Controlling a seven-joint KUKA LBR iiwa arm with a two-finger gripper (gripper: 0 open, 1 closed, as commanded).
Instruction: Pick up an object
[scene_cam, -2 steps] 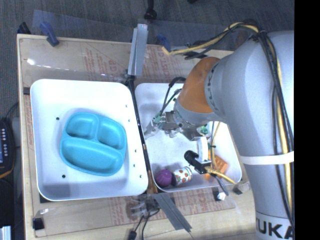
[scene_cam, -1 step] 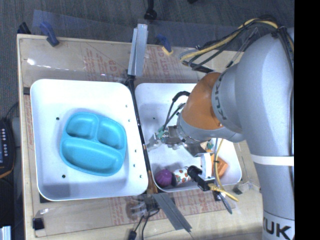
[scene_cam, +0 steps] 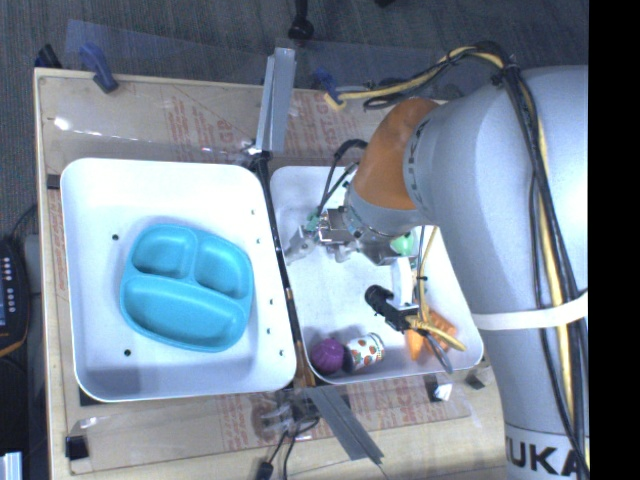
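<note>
My gripper (scene_cam: 312, 232) hangs over the upper left part of the right bin (scene_cam: 330, 298), close to the wall between the two bins. Nothing shows between it and the bin floor below. A purple ball (scene_cam: 326, 354) lies at the right bin's near edge, with a small patterned can (scene_cam: 366, 351) on its side right next to it. An orange object (scene_cam: 432, 332) rests in the near right corner. A bit of a green object (scene_cam: 402, 241) peeks out from under the wrist.
The left bin (scene_cam: 90, 268) holds a blue divided plate (scene_cam: 187, 286) in its middle. The grey arm covers the right bin's far right part. A metal bar (scene_cam: 274, 98) stands at the back between the bins.
</note>
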